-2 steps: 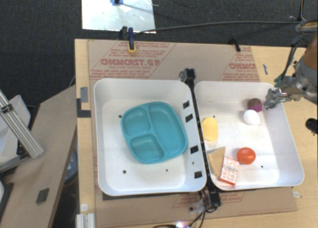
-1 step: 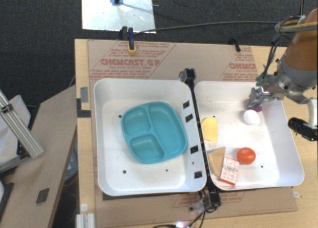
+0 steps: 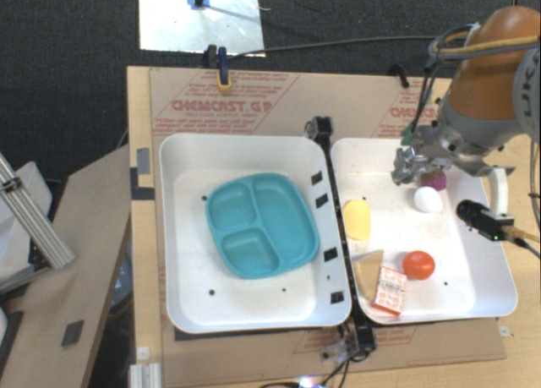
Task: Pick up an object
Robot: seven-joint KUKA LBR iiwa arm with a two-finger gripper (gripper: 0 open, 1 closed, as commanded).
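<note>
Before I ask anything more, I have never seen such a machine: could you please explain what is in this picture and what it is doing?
The picture comes from one fixed camera above a bench, looking down at a slant. The grey and orange shape on the right is a robot arm; at its end is a gripper, a two-finger metal hand. Its job is to pick up an object.

Two shallow white bins sit side by side. The left bin holds a teal divided plate. The right bin holds a yellow item, a white egg-shaped item, a red tomato-like ball, a small red and white packet, a tan wedge and a purple item partly hidden beneath the arm.

The gripper is over the right bin, by the purple item. I cannot tell whether it holds anything.
</note>
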